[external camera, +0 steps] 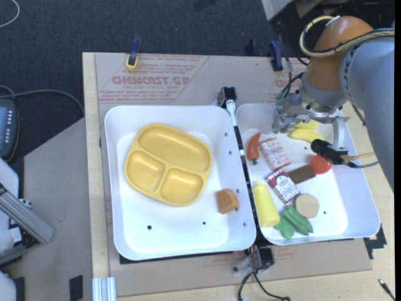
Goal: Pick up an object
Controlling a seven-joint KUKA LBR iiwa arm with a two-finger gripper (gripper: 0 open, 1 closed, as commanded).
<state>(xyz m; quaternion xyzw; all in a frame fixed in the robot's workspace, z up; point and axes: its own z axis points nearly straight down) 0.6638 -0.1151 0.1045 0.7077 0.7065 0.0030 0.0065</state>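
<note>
Yellow banana [305, 132] at my jaws' [289, 121] four o'clock; jaw state I cannot tell. Crowding risks a miss.

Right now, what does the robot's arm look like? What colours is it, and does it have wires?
The arm is big, round and smooth, mostly grey, with a shiny orange band above the wrist. A thin yellowish cable loops beside the orange part, and thin dark wires run down by the wrist. The pincer at the end is small, made of grey metal, and much thinner than the arm.
</note>
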